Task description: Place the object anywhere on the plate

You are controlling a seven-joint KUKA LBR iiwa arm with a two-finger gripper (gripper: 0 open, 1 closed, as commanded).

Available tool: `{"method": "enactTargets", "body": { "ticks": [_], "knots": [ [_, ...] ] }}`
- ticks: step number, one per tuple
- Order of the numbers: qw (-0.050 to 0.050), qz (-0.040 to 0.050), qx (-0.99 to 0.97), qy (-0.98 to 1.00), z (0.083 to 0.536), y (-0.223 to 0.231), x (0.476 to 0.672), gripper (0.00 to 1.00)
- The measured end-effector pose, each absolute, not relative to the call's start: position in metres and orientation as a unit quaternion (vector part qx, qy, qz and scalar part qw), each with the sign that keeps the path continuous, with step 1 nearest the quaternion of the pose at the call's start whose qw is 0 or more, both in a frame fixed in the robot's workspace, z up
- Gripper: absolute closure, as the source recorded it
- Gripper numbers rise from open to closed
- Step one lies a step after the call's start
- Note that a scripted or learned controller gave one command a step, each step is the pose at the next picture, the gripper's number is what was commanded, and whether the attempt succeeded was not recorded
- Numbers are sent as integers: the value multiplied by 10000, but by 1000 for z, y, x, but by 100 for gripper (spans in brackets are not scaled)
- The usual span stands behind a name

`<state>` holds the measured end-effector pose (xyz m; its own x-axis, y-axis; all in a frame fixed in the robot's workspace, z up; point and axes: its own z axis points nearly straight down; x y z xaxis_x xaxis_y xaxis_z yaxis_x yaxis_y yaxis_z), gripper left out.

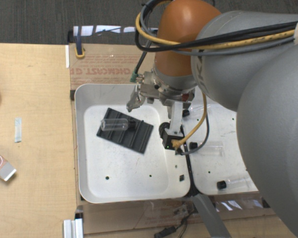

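Observation:
A black ridged rectangular plate lies tilted in the upper middle of the left bin. A clear plastic vial rests on its side on the plate's upper left part. My gripper hangs under the orange wrist just above and to the right of the plate, over the bin's back part. It is apart from the vial and I see nothing held in it. The wrist hides most of the gripper.
The right bin holds a small clear vial with a black cap near its front and a faint clear item. On the bench to the left lie a grey strip and a small block.

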<state>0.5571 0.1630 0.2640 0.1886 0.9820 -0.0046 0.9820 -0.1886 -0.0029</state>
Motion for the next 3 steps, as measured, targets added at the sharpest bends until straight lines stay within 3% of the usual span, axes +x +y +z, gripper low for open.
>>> {"method": "enactTargets", "body": {
  "ticks": [1,2,3],
  "knots": [
    [8,-54,7699,6382,271,163,557,100],
    [7,-56,7702,6377,271,163,557,0],
    [6,-25,8226,5686,196,186,658,0]
  ]
}}
